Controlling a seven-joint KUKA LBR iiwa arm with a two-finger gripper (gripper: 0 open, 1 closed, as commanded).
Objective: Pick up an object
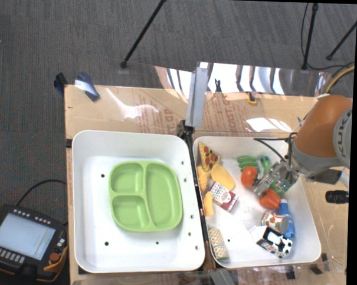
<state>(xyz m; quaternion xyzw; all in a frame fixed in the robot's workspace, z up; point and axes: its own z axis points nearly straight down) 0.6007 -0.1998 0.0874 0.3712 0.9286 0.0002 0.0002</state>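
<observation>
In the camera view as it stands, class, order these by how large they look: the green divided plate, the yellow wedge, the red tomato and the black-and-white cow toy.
1. Green divided plate, by far the largest.
2. Yellow wedge and black-and-white cow toy: they look alike in size, so I won't rank them.
3. Red tomato, smallest.

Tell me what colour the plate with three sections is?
Light green plate, clearest in the camera view.

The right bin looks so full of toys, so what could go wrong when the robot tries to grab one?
Two risks. The gripper sits low among tightly packed toys in the right bin, so it may nudge the tomato or red pepper instead of gripping one. It might also catch two toys together, since the green vegetable and tomato lie touching.
</observation>
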